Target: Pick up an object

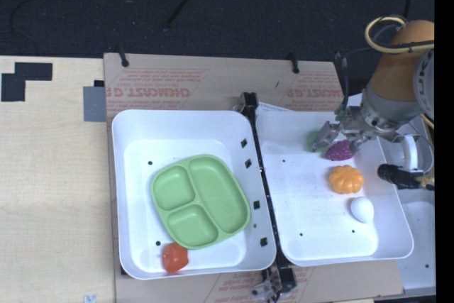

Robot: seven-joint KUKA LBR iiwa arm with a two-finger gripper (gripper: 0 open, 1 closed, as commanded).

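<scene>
Red tomato-like item point(174, 257) at near edge of left bin point(131, 131), touching green divided plate point(200, 201) at bin centre. Right bin point(305, 238): white egg point(362, 210) toward near right corner, orange pumpkin point(345, 179) by right edge, purple grape cluster point(340, 150) just beyond. Gripper point(332, 138) low over grapes near far right corner, fingers spread, gripping nothing.

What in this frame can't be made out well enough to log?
- Camera view: whether the tool holds the purple object beneath it; too small and cluttered to tell.
- A green thing beside the tool, partly hidden by it; its identity is unclear.
- The red object by the green divided plate: too small to identify.
</scene>
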